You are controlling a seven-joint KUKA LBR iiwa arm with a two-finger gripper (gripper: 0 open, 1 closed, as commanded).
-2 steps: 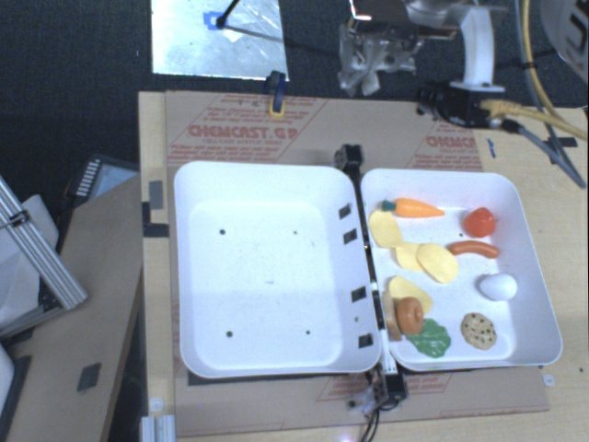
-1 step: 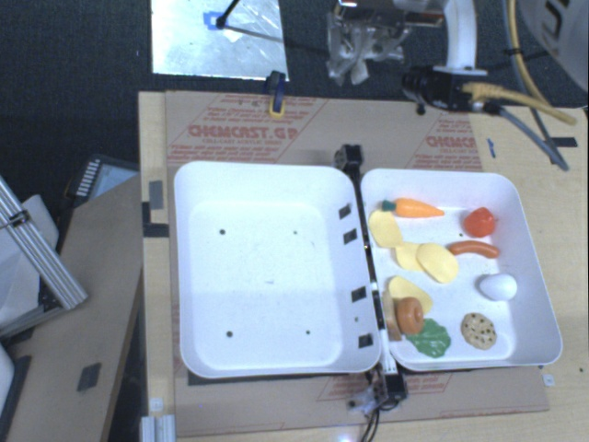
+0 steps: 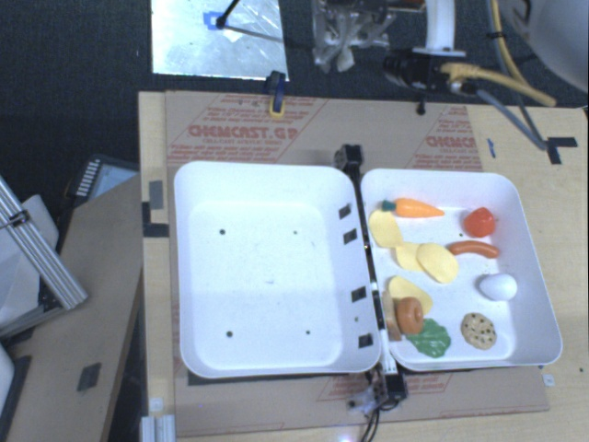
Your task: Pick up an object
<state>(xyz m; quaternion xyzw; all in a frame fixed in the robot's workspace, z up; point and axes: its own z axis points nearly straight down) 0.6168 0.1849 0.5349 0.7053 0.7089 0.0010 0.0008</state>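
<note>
End effector (image 3: pixel 336 40) raised beyond the bins' far edge, grip state unclear, right bin (image 3: pixel 529 238) holding toy food

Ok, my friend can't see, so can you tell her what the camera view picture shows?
Two white bins sit side by side on a bench. The right bin holds toy food: a carrot, a tomato, a sausage, an egg, a cookie and yellow chips. The robot's tool hangs above the bench's far edge.

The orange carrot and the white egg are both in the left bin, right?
Not quite: the camera view shows the orange carrot and the white egg both in the right shallow white bin, not the left one.
</note>
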